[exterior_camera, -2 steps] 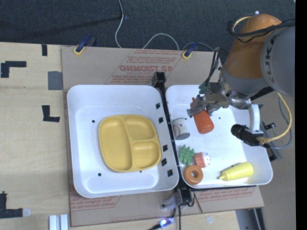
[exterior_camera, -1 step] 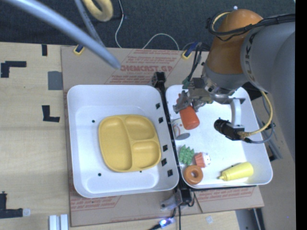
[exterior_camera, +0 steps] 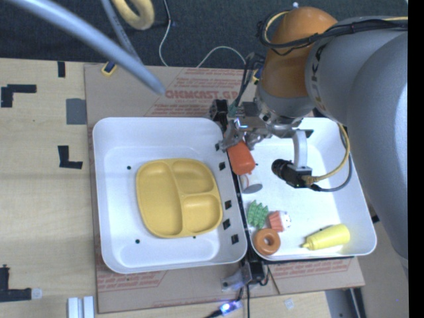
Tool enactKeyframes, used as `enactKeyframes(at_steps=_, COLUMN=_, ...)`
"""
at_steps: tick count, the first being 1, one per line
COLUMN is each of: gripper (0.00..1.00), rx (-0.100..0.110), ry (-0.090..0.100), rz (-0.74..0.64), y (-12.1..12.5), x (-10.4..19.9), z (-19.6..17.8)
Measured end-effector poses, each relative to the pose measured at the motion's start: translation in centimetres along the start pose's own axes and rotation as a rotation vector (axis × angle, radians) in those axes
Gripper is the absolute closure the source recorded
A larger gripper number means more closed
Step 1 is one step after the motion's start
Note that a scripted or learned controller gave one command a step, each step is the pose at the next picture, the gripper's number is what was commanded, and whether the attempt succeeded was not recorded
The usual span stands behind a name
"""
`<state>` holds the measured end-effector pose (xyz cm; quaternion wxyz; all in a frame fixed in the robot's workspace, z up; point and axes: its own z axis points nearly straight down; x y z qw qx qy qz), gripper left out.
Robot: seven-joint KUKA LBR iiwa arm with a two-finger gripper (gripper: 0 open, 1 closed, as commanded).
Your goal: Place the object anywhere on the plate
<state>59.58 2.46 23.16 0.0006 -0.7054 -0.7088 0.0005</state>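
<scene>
A: Count?

B: Two shallow white bins sitting side by side on the desk (exterior_camera: 40, 171). Left bin (exterior_camera: 109, 244) is carrying one yellow three-compartment plastic plate (exterior_camera: 177, 197). Right bin (exterior_camera: 354, 204) is holding three loose things: one green toy with an orange-white piece (exterior_camera: 266, 216), one brown ring-shaped doughnut toy (exterior_camera: 268, 241), one yellow squeeze bottle (exterior_camera: 328, 236).

A: Hand?

B: Hand (exterior_camera: 240, 143) is hanging over the bins' shared edge, closed on one small orange cylinder-shaped object (exterior_camera: 241, 158). The cylinder is sitting just right of the plate, not over it.

A: Anything unclear?

B: Wrist is covering the fingers' tops. A black part (exterior_camera: 290, 171) is dangling beside it.
</scene>
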Motion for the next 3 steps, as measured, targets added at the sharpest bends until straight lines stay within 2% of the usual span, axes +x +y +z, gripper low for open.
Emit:
enactKeyframes(at_steps=1, gripper=1.00, rx=0.000, ry=-0.001, rz=0.001, y=1.8, x=3.9, z=0.7)
enactKeyframes(at_steps=2, gripper=1.00, rx=-0.002, ry=0.000, rz=0.000, y=4.6, x=9.0, z=1.7)
enactKeyframes(at_steps=3, gripper=0.00, rx=0.000, ry=-0.001, rz=0.002, y=4.5, x=8.8, z=1.6)
